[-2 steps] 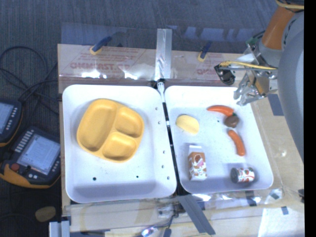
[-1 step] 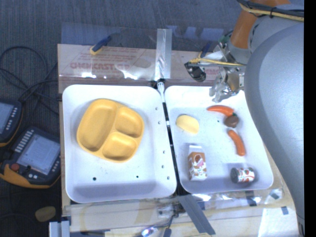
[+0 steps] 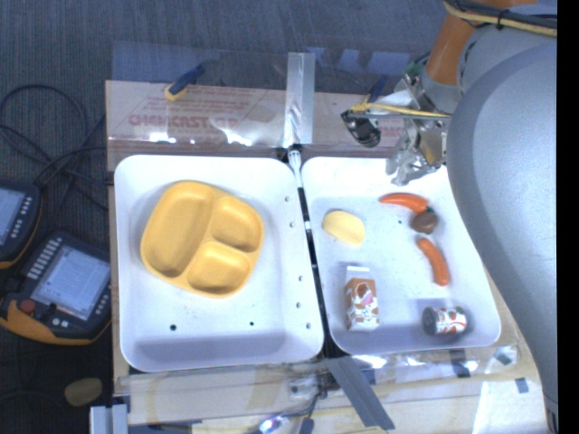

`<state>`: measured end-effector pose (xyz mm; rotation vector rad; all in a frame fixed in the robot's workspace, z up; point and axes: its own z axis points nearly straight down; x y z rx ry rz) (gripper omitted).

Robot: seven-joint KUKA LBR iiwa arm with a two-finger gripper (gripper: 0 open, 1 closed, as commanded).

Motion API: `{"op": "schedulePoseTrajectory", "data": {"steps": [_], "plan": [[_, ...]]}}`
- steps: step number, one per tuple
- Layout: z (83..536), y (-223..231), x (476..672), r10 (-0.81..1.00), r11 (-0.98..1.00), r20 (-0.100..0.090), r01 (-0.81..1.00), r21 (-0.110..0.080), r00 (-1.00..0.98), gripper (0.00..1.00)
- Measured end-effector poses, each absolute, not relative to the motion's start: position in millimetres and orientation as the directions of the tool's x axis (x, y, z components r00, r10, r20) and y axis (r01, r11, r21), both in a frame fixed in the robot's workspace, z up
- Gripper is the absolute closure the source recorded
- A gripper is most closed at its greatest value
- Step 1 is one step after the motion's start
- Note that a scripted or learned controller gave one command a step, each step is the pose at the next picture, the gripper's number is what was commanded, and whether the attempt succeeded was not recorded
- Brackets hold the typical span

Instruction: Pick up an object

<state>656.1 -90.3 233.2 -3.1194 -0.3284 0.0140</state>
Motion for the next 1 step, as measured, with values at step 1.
{"op": "schedulePoseTrajectory", "data": {"steps": [1], "plan": [[240.5, -90.3, 655.6, 0.211, -0.977, -0.012, 0.211, -0.010, 0.977, 1.00]]}}
